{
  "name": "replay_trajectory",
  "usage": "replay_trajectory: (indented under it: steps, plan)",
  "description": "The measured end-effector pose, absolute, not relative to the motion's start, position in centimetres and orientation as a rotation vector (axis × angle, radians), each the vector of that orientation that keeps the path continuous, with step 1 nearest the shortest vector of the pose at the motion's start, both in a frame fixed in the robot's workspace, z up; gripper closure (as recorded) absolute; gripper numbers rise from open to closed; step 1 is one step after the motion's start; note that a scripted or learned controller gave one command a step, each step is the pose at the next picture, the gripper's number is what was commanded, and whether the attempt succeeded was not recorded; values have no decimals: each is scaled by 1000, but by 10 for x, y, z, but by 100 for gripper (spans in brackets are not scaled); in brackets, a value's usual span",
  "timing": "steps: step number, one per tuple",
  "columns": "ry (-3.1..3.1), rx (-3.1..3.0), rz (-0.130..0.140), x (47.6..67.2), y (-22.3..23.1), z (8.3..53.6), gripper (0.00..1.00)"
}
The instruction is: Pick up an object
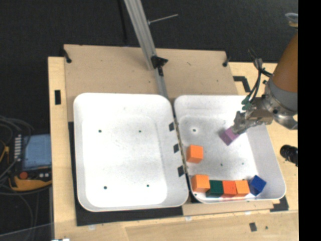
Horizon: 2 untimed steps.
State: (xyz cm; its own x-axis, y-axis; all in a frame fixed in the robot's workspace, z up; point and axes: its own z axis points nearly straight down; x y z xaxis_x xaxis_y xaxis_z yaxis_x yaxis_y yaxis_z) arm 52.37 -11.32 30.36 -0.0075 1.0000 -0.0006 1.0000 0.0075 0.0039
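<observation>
Rightward, white bin point(261, 134) with orange cubes, green and blue blocks; tool point(239, 128) clenched on purple block point(228, 135).

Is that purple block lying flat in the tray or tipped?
Tipped. The purple block sits at a slant right under the claw, over the right bin; whether it touches the floor, I cannot tell.

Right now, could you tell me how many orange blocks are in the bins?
4, all in the right bin: one orange block alone near its left wall, and three in the front row. None seems hidden.
</observation>
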Motion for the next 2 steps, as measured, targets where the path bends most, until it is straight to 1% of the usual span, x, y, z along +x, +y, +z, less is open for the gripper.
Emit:
replay_trajectory:
  steps: [1, 2]
  plan:
    - [2229, 2214, 1, 528, -55, 302, 100]
    - [2230, 2216, -2, 531, -4, 280, 100]
